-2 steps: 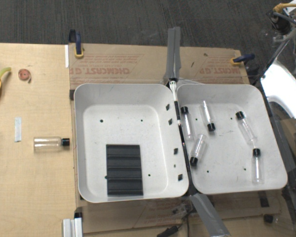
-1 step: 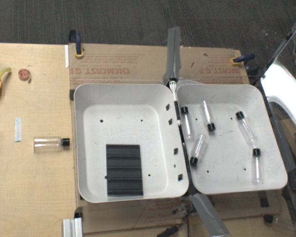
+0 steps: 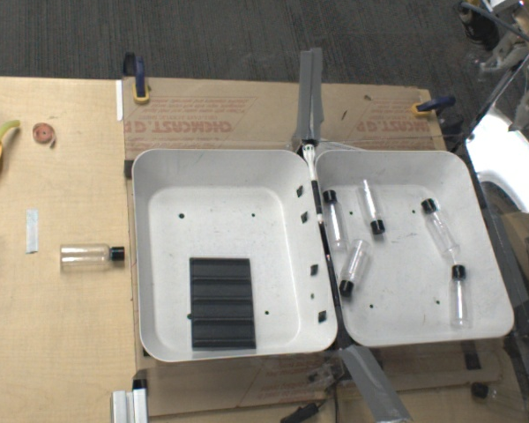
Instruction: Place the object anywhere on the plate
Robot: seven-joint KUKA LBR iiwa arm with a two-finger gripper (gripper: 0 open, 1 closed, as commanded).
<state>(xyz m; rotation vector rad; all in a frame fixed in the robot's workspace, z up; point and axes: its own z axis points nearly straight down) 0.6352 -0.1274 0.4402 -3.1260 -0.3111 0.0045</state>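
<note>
Camera view: two shallow white bins sit side by side on a sheet of cardboard [image 3: 213, 120] that covers the right part of the wooden worktop [image 3: 53, 342]; the left bin [image 3: 145, 236] fills the middle of the frame and the right bin [image 3: 478, 203] lies just beside it, their inner rims touching along a hinge-like seam. In the lower middle of the left bin lies the plate [image 3: 221, 303], a black ribbed rectangle flat on the bin floor, with nothing resting on it. The task's things are all in the right bin, well apart from the plate: five clear tubes with black caps. One tube [image 3: 333, 223] lies along the bin's left wall, cap toward the top of the frame; a second tube [image 3: 368, 203] lies near it to the right, cap toward the bottom; a third tube [image 3: 353, 264] lies tilted below these two, cap at its lower end; a fourth tube [image 3: 440, 229] slants across the right half of the bin; a fifth tube [image 3: 458, 296] lies near the lower right wall, cap uppermost. At the left of the frame a clear bottle [image 3: 86, 255] with a black cap lies on its side on the bare worktop; a small white strip [image 3: 32, 231] lies to its upper left. Blue clamps [image 3: 133, 67] grip the cardboard's far edge.
</note>
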